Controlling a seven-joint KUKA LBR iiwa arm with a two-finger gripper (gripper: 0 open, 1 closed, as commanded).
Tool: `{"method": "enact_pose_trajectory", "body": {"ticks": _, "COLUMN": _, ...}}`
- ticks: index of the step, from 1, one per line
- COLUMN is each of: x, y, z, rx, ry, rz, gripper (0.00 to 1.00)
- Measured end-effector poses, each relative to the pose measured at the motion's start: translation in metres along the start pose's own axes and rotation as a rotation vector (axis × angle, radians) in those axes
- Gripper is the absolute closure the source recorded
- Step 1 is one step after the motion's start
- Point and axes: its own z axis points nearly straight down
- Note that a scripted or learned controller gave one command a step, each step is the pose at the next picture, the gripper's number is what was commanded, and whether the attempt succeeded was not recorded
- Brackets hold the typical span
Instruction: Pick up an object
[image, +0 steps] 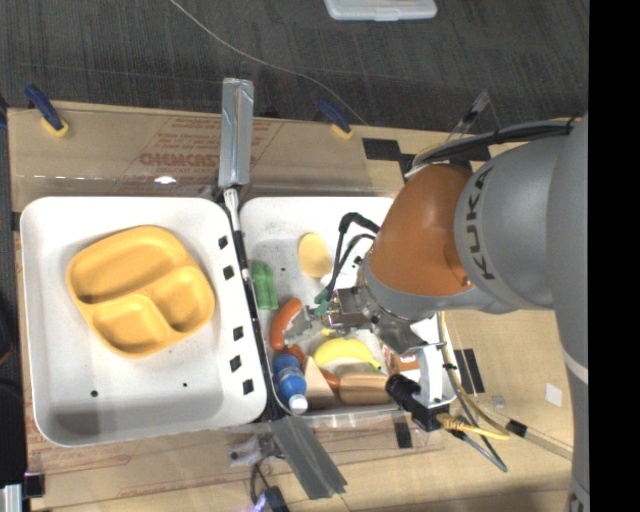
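Observation:
The right bin (270, 225) holds a jumble of small objects. A pale yellow oval piece (313, 253) lies toward the back, a green piece (263, 285) rests along the left wall, and an orange-red sausage shape (284, 322) lies just in front of it. A blue bottle with a white cap (290, 381) sits at the front left. A yellow rounded object (343, 353) and a brown block (352, 386) lie beside it. My gripper (333, 314) hangs low over the middle of this bin, between the sausage shape and the yellow object, with the wrist covering much of it.
The left bin (50, 300) carries a yellow divided tray (140, 290). A ridge with black tabs (238, 320) separates the bins. A metal post (236, 130) stands behind them. The arm's orange band (425, 240) covers the right bin's right half.

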Motion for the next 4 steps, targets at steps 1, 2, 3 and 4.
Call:
{"method": "enact_pose_trajectory", "body": {"ticks": 1, "x": 0.005, "y": 0.003, "z": -0.001, "rx": -0.003, "ry": 0.000, "rz": -0.206, "gripper": 0.00}}
{"method": "enact_pose_trajectory", "body": {"ticks": 2, "x": -0.045, "y": 0.089, "z": -0.009, "rx": -0.007, "ry": -0.003, "rz": -0.204, "gripper": 0.00}}
{"method": "enact_pose_trajectory", "body": {"ticks": 3, "x": -0.031, "y": 0.092, "z": -0.054, "rx": -0.009, "ry": -0.003, "rz": -0.120, "gripper": 0.00}}
{"method": "enact_pose_trajectory", "body": {"ticks": 4, "x": -0.067, "y": 0.063, "z": 0.001, "rx": -0.004, "ry": -0.002, "rz": -0.241, "gripper": 0.00}}
